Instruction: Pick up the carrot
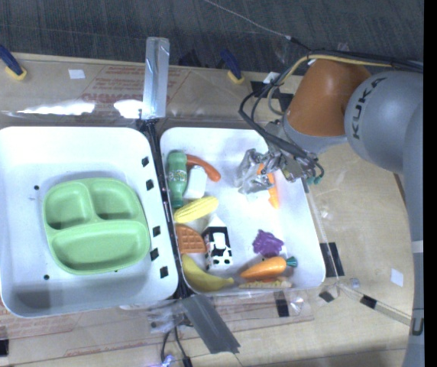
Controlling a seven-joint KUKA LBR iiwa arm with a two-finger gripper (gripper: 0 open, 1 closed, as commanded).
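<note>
camera view | gripper (260, 176) over upper right of right bin (310, 228), something orange at its fingertips, cannot tell its grip | carrot (264, 268) lies near bin's bottom edge, beside purple toy (267, 243), well apart from gripper

grey arm (379, 113) bent low, tool (258, 173) pointing left.

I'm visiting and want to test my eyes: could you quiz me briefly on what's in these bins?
1. True or false: the green tray lies in the same bin as the banana.
2. Which sits nearest the carrot? A) purple toy B) green bottle C) green tray
3. Fill in: the gripper hovers over the ____ bin.

Key: 1 false; 2 A; 3 right
</note>
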